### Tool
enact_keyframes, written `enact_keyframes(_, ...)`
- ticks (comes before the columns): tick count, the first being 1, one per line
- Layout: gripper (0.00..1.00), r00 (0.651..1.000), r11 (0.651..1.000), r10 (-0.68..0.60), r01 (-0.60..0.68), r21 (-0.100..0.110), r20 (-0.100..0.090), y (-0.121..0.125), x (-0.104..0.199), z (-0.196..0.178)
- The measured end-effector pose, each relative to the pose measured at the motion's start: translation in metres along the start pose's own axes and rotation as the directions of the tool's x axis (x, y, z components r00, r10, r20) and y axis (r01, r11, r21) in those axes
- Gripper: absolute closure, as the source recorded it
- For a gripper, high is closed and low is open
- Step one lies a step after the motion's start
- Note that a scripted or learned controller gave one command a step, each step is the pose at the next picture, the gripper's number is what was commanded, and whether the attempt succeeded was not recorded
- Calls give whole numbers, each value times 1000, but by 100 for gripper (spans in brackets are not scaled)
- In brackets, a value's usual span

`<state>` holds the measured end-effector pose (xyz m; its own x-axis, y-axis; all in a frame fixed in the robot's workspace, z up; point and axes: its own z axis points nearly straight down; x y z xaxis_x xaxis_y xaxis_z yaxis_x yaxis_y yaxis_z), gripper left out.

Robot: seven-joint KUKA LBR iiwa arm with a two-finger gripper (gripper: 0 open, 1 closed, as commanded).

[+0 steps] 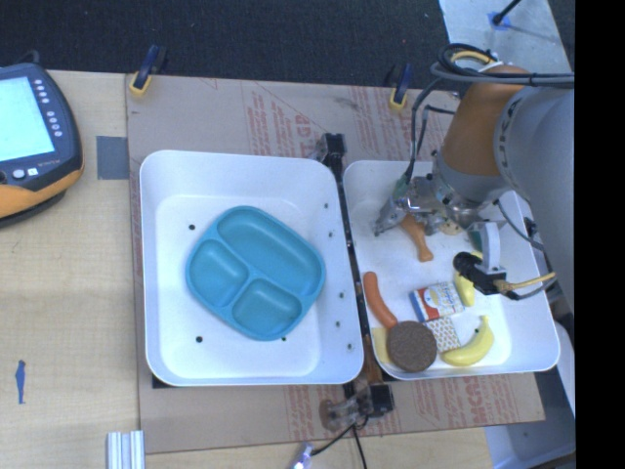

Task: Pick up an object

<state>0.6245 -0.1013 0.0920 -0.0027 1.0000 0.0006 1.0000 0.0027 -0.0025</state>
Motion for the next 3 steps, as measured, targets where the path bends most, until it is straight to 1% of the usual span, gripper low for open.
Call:
enact_keyframes(1,0,1000,1000,-1,1,0,0,32,8,0)
enact_keyframes(2,100,1000,1000,-4,4,2,0,31,7,-10)
enact_keyframes(3,100,1000,1000,-2,2,0,-1,-14,57,-101)
